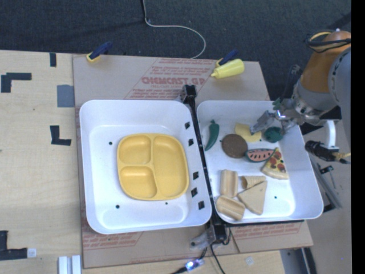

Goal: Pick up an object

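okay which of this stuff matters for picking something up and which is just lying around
For the job: gripper, pepper, cookie, watermelon slice, pizza slice, bread pieces, right bin.
Lying about: yellow tray, left bin, clamps, cable.

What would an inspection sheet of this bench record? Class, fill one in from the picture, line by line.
Surface: cardboard sheet on a wooden bench, bearing two white bins.
Job's things: right bin holds toy foods: green pepper, brown patty, watermelon slice, pizza slice, bread pieces.
Clutter: yellow divided plate in the left bin.
Grippers: gripper low over the right bin's far corner, near a teal object.
Cables: white cable on dark floor.
Surroundings: yellow clamps at the cardboard's far edge.
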`<state>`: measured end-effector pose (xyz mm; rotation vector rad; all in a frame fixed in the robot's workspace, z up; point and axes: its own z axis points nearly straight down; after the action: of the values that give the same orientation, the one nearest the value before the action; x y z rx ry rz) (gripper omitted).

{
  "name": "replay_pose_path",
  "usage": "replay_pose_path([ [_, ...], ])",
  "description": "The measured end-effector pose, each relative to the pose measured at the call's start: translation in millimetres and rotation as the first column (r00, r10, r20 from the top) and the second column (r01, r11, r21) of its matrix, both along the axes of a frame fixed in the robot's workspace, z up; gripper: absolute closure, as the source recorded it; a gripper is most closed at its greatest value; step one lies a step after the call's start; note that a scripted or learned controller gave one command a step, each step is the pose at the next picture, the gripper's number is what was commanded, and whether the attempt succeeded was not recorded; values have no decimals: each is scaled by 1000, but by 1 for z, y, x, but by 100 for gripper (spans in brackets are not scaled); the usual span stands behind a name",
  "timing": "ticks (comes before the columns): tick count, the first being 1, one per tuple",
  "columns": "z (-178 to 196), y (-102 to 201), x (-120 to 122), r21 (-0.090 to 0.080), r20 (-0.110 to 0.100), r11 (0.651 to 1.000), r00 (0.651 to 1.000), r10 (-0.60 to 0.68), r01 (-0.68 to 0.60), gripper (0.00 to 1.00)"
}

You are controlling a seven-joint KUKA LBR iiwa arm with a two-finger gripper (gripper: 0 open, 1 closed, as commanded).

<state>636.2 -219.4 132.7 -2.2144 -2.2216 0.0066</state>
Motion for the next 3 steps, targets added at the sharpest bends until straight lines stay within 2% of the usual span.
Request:
replay_pose_path([
  [1,-50,1,0,-2,5,1000,1000,0,0,0],
  [2,-37,1,1,-4,8,1000,1000,1,-1,100],
  [3,14,0,-8,-1,10,1000,1000,-3,3,100],
])
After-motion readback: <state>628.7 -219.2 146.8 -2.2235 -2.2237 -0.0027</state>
